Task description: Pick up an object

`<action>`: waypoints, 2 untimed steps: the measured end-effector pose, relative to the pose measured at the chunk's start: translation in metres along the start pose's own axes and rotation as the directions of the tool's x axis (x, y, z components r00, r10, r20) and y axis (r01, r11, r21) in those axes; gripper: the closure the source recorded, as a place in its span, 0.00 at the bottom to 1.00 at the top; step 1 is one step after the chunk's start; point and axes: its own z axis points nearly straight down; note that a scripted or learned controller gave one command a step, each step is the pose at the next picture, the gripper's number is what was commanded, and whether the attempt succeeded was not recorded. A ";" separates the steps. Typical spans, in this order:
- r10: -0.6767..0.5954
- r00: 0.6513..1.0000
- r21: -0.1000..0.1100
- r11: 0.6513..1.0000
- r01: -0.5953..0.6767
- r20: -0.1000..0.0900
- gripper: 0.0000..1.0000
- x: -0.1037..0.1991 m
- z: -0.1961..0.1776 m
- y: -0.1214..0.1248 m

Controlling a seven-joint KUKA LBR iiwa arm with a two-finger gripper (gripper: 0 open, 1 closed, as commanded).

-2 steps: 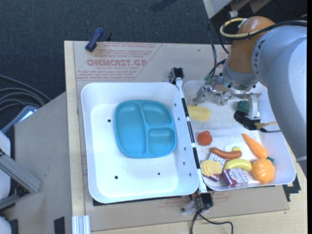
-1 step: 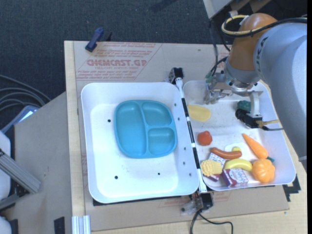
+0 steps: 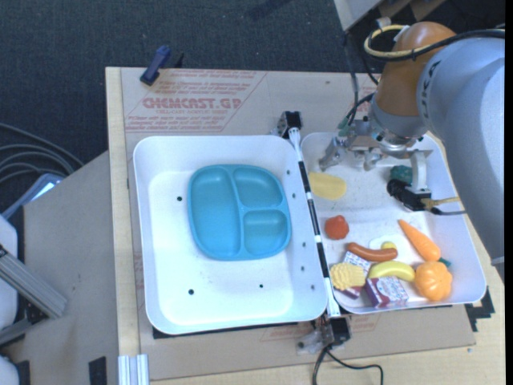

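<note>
Hovering over the right shallow white bin (image 3: pixel 457 215), the two-finger gripper (image 3: pixel 353 156) is sitting just above a pale yellow plastic lemon (image 3: pixel 327 185); its opening cannot be told.

My arm (image 3: pixel 473 95) is bulky grey, an orange band (image 3: pixel 409 70) above my wrist, yellow-and-black cable looping beside that band, metal gripper (image 3: pixel 353 152) below it.

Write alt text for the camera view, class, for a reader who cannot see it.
A grey arm reaches from the right, its gripper above the right bin, near a yellow piece. That bin also holds toy food: tomato, sausage, carrot, corn, banana, pumpkin. The left bin holds a blue tray.
</note>
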 end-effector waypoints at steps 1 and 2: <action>-0.001 1.000 -0.003 1.000 0.001 0.001 1.00 0.000 -0.011 0.001; -0.001 1.000 -0.003 1.000 0.001 0.002 0.00 0.000 -0.010 0.001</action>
